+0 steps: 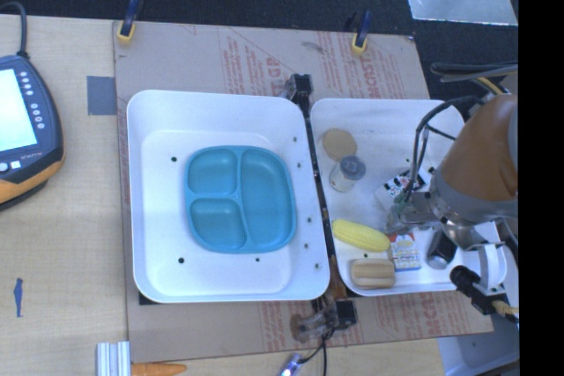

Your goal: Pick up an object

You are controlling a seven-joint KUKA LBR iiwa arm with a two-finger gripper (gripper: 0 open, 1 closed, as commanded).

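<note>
The right bin [379, 114] holds several objects. A yellow corn cob [360, 234] lies near its front left, with a tan bread-like block [372, 273] just in front of it. A small red and white box [404, 254] sits to the right of the corn. Farther back are a tan round disc [338, 143] and a small clear cup with a grey-blue top [346, 173]. My gripper [404, 218] hangs low over the bin, right of the corn and just behind the small box. Nothing is visibly held in it.
The left bin [154, 189] carries a blue divided plate [240, 198] in its middle. The orange and grey arm [480, 163] covers the right bin's right side. A teach pendant [22, 128] lies on the bench at far left.
</note>
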